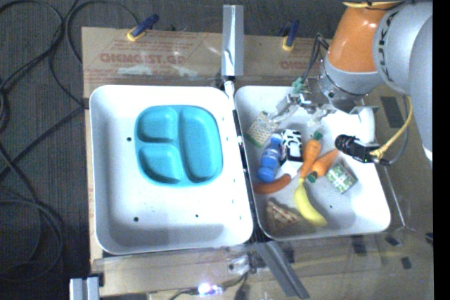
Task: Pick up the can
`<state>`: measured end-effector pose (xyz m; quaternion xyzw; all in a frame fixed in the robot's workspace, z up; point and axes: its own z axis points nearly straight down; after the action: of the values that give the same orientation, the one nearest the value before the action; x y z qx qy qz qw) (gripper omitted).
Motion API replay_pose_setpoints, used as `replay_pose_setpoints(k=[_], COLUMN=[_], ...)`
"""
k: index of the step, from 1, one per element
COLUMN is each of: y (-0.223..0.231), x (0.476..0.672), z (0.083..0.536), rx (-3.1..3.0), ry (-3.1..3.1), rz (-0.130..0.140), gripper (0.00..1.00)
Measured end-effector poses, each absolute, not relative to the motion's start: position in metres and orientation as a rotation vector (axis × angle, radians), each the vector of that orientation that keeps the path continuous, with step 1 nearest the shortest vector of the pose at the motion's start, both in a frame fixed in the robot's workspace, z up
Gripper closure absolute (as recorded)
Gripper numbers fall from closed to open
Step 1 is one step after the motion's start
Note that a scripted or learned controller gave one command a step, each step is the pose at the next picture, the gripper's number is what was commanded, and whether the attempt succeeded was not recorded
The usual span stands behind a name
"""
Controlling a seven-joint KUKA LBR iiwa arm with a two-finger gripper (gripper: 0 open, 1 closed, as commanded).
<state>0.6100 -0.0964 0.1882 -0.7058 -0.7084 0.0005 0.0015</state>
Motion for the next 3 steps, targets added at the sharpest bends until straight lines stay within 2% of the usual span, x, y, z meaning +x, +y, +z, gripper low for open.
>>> replay_pose_setpoints(k=[1, 2, 3], y=[-0.214, -0.213, -0.209], x=[0.635, 0.575, 0.526], z=[0.119, 0.096, 0.091], rx=[-2.091, -2.156, -2.252], ry=[-2.34, -2.268, -2.196], rz=[0.002, -0.01, -0.027], gripper=[0.0, 0.0, 0.0])
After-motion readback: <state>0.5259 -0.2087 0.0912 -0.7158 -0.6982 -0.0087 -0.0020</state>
